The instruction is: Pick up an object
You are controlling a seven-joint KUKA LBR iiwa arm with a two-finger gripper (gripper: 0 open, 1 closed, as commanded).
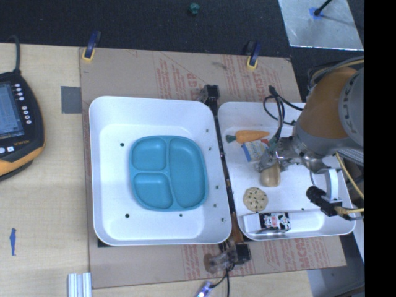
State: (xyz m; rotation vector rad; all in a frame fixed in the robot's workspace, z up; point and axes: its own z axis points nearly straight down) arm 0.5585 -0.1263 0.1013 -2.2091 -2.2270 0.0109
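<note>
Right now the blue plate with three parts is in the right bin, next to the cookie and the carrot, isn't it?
Not quite. The camera view shows the blue plate lying in the left bin, by itself. The cookie and the carrot are in the right bin, where the gripper is reaching.

A grey robot arm (331,125) with a broad orange band above its wrist reaches in from the right side of the camera view. Its bulky rounded body tapers toward the left and downward. At its tip, the metal two-finger gripper (270,161) points down and to the left, set low. Thin black cables (276,107) loop from the wrist above the gripper.
</note>
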